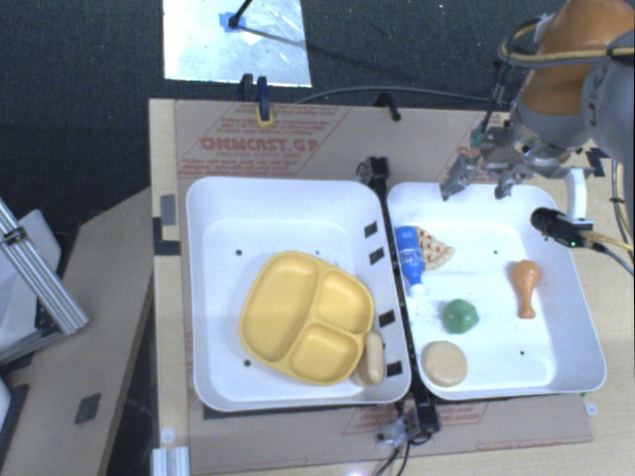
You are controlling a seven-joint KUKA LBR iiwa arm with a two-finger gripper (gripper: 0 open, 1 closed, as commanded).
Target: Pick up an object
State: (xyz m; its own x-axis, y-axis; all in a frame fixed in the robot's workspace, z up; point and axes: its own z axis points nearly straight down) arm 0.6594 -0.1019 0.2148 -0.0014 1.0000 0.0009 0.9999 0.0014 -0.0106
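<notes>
"CHEMCAST GP" on cardboard sheet (260, 139)

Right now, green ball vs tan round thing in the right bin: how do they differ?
The green ball is smaller and dark green; the tan round piece is larger, pale beige and looks flatter. The green ball sits mid-bin; the tan piece lies nearer the front-left corner. Both are round, rest loose in the right bin, apart from each other.
</notes>
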